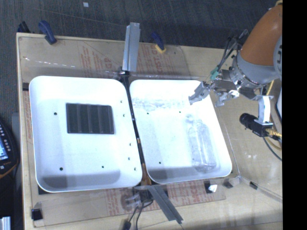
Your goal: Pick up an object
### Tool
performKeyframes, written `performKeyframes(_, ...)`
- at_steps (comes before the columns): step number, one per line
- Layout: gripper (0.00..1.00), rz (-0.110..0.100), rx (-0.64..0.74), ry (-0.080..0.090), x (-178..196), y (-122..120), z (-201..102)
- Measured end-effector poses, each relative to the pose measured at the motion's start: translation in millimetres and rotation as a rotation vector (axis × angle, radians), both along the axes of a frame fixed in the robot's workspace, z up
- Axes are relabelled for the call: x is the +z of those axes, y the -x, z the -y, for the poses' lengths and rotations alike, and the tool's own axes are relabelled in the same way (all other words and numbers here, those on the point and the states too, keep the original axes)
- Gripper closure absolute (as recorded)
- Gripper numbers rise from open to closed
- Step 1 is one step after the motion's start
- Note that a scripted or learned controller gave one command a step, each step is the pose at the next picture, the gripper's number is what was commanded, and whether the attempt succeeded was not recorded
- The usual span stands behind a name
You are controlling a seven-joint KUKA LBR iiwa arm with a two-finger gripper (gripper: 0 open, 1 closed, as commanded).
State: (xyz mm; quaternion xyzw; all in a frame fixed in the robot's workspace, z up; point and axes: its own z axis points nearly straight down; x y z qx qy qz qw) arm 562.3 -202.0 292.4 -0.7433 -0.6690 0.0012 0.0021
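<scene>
Bench (249,176): pale board carrying two white bins side by side.

Left bin (43,128): holds a dark ribbed rectangular pad (90,118), lying flat toward its far left.

Right bin (163,143): holds a clear plastic bottle (201,145), lying on its side along the right wall.

Arm (261,37): grey with orange band, at the far right.

Gripper (204,92): over the right bin's far right corner, apart from the bottle; whether spread or pressed together cannot be told.

Handling note, bottle: probably light, thin-walled, slick, and likely to roll. Best taken across the middle of the body.
</scene>
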Motion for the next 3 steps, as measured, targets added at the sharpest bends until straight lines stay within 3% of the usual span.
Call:
performKeyframes(1,0.00,0.005,-0.066,0.002,35,19,3)
performKeyframes(2,0.00,0.000,0.095,-0.001,-19,-18,-4)
performKeyframes(3,0.00,0.003,0.120,0.002,-8,-27,-2)
